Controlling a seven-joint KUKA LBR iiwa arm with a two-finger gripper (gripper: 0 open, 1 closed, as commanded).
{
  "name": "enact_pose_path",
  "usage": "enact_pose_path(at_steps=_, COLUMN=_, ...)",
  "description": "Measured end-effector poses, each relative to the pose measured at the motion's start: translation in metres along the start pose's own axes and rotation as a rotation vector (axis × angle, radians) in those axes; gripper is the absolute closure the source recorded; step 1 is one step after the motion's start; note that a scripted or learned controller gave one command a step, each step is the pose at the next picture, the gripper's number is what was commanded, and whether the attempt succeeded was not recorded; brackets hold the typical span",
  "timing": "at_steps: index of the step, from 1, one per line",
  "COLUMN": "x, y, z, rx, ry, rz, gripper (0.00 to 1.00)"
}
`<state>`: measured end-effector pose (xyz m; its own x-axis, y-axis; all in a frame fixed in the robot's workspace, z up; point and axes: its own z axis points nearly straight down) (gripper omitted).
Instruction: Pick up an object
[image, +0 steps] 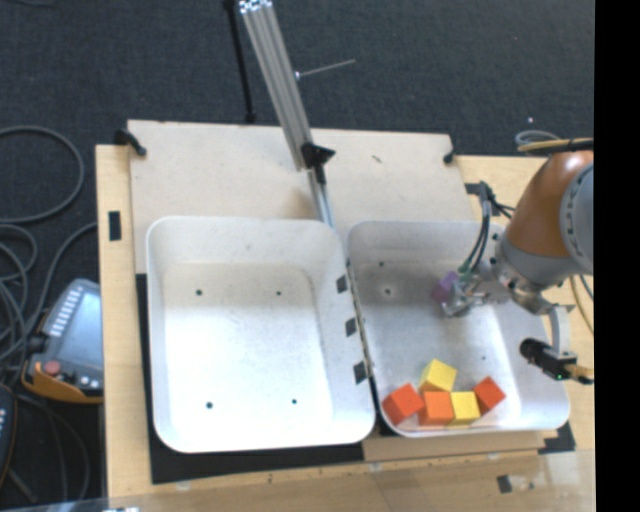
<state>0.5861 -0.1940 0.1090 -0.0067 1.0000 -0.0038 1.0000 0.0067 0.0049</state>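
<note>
The arm is reaching into the right bin (400, 250), its jaws (460, 297) sitting low beside a small purple block (445, 288); whether they are gripping it is impossible to tell. The orange and yellow blocks (440, 395) are lying clustered at the near wall. Judging by this, a grasp is being attempted; lifting would confirm it.

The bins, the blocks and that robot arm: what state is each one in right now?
Left bin: flat on the bench, upright.
Right bin: flat on the bench, holding blocks.
Orange and yellow blocks: huddled loosely at the right bin's near edge.
Purple block: apart from the others, right beside the gripper.
Gripper: low inside the right bin, by the purple block.
Arm: reaching in over the right bin.
</note>
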Motion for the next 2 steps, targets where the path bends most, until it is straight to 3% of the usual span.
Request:
enact_pose_path(at_steps=1, x=0.0, y=0.0, z=0.001, rx=0.001, ry=-0.001, rz=-0.002, gripper=0.0)
enact_pose_path(at_steps=2, x=0.022, y=0.036, z=0.01, rx=-0.002, ry=0.002, rz=0.002, gripper=0.0)
